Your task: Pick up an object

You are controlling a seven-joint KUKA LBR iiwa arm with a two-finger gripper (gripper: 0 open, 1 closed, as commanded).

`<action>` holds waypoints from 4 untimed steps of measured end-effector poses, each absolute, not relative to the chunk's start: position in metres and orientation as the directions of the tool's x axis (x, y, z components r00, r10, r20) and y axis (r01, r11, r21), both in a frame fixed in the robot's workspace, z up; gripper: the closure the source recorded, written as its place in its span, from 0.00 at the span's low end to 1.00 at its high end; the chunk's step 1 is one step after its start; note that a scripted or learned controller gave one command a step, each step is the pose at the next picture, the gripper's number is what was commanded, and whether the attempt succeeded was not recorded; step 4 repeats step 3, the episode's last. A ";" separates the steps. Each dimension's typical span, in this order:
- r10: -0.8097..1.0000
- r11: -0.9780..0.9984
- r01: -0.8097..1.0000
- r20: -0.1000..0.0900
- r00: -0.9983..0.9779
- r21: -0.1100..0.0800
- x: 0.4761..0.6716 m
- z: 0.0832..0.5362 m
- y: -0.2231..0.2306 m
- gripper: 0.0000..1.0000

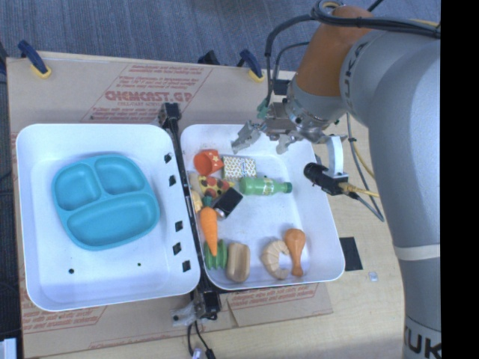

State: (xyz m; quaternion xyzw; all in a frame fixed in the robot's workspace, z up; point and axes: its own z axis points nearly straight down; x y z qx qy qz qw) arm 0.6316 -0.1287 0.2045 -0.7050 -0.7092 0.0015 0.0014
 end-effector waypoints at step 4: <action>0.906 0.423 0.906 0.000 -0.423 -0.001 0.593 0.233 -0.063 1.00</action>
